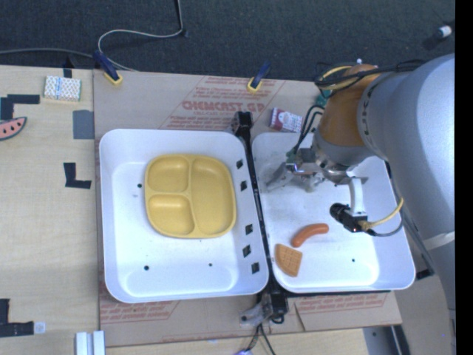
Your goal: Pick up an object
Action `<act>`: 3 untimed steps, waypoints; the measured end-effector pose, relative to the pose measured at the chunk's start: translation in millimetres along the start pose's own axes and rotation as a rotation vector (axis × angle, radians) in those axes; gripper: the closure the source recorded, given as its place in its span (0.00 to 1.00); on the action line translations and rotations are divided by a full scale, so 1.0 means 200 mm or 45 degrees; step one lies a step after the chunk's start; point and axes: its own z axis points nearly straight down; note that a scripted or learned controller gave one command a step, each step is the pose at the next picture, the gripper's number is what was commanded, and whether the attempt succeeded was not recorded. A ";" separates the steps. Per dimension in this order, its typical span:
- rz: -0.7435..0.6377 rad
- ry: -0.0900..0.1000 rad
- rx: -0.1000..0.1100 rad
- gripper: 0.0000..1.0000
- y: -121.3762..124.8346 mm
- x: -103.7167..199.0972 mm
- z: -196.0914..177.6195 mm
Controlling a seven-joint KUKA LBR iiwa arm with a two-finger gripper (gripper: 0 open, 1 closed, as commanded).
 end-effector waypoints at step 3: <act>0.000 0.001 0.000 1.00 0.00 0.00 -0.09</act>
